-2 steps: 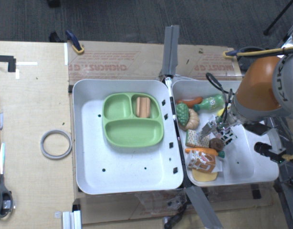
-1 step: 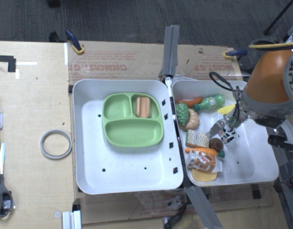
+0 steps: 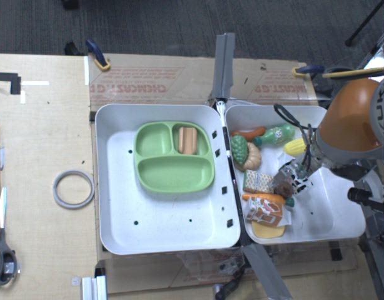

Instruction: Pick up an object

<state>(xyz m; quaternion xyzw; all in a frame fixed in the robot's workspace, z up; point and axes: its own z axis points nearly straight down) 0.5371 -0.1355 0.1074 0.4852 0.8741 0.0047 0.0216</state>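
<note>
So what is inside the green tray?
The green tray has three compartments. Its upper right one holds a tan block, perhaps toy bread or a wafer. The other two show bare green. What lies under the block is covered.

the wooden bench (image 3: 42,136) carries two white bins (image 3: 117,186), a tape ring (image 3: 74,189) and scissors (image 3: 3,255).

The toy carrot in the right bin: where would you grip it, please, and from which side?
Probably across the middle of the toy carrot, coming straight down. It lies flat and slender near the right bin's far wall, so fingers would close across its narrow width; the green pinecone-like toy crowds its near side.
</note>
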